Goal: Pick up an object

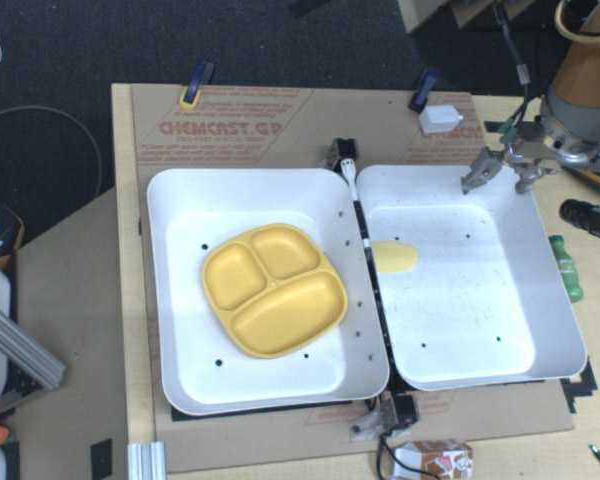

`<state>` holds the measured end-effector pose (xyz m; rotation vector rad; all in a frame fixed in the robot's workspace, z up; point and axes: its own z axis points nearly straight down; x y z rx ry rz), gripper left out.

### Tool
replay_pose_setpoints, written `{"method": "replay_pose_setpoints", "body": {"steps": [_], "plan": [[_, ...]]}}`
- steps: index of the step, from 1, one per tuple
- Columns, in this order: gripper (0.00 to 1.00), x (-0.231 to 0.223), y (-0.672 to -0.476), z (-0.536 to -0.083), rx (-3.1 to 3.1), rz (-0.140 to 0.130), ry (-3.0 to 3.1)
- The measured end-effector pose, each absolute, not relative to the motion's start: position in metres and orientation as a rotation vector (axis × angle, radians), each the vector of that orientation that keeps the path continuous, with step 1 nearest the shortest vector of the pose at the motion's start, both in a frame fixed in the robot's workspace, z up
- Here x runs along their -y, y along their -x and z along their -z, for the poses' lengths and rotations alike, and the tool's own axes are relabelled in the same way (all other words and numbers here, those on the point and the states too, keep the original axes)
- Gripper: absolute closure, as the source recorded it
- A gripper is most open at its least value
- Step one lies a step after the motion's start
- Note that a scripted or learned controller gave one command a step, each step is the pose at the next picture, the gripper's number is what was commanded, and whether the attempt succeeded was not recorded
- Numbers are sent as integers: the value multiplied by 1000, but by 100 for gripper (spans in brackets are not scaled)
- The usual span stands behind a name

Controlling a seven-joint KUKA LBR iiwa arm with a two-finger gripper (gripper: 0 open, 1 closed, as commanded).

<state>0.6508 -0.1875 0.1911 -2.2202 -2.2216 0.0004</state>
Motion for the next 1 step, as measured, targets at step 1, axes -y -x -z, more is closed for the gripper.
{"method": "replay_pose_setpoints", "body": {"steps": [1], "plan": [[0, 203, -588, -517, 2237, 14, 2235]]}}
